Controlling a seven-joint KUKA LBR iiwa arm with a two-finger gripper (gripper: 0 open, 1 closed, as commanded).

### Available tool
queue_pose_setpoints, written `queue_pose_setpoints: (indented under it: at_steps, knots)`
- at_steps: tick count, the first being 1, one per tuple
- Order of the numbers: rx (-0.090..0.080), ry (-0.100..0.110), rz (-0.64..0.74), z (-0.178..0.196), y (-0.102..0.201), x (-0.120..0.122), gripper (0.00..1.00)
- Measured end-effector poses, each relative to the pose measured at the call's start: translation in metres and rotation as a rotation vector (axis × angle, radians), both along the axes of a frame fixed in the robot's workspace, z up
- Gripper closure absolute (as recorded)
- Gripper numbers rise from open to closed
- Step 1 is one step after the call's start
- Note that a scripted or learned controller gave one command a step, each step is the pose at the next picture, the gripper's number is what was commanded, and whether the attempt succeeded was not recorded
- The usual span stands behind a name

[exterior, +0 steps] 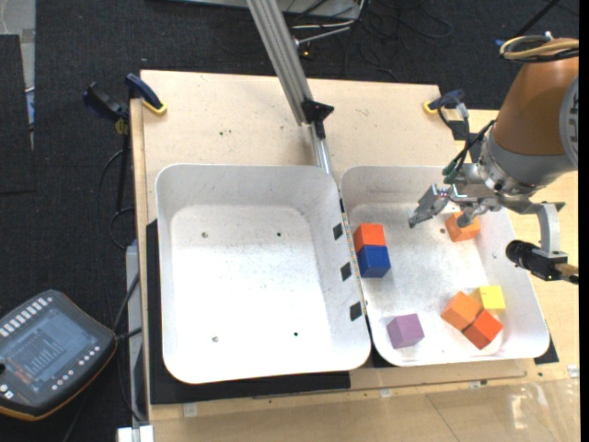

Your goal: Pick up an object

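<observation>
Near edge of right bin (529, 343): purple cube (405, 330), and an orange-red-yellow block cluster (476, 315) packed touching; a grab there could be jammed by neighbours. Mid-bin: orange cube stacked against blue cube (373, 251), near the dividing wall. Farther: gripper (446, 206) seen spread, fingers straddling nothing, with a small orange block (463, 228) just beside it. If closed off-centre, the block may be nudged aside, not pinched.

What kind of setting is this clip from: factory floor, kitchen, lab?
Most likely a robotics lab set up for grasping trials. A wooden bench clamped at its corners bears two white bins, the right one with coloured blocks; a teach pendant lies on dark carpet beside it.
</observation>
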State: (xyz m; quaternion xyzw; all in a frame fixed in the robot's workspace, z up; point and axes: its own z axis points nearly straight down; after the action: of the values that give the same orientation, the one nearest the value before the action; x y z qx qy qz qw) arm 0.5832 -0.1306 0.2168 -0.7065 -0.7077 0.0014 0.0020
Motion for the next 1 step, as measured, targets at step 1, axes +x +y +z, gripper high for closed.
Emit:
queue_pose_setpoints:
  at_steps: [1]
  knots:
    - [-0.001, -0.005, -0.001, 0.0026, -0.0002, 0.0009, 0.00]
